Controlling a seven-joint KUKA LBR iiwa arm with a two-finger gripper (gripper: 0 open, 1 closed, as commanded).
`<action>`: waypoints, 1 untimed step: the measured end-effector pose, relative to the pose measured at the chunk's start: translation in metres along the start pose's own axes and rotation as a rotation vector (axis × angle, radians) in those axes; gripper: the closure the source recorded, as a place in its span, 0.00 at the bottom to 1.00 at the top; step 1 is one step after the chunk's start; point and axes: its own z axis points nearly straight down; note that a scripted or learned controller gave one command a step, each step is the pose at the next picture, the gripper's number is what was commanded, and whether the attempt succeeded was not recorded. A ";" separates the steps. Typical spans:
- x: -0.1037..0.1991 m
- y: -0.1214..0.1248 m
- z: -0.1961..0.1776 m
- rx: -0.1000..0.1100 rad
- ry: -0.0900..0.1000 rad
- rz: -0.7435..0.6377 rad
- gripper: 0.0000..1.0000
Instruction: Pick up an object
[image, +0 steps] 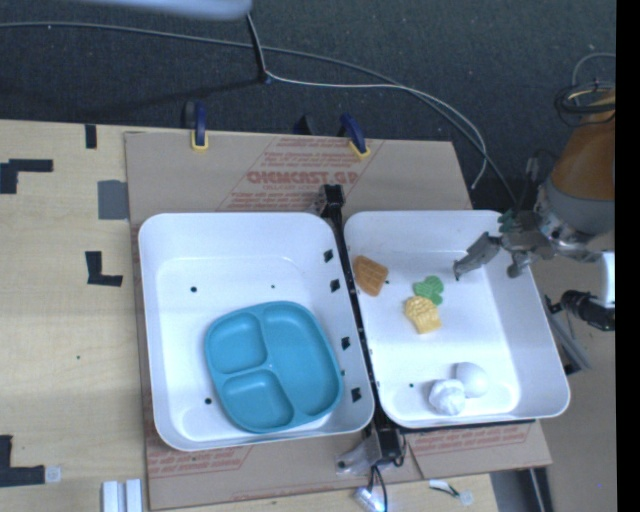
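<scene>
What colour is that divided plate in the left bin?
Light blue. The divided plate shows clearly in the camera view, lying in the left white bin.

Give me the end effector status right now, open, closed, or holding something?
End effector: open, holding nothing, fingers spread above the upper right part of the right bin, apart from the small items lying in it.
</scene>
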 end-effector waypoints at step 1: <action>0.013 0.011 0.115 0.005 0.001 -0.001 0.00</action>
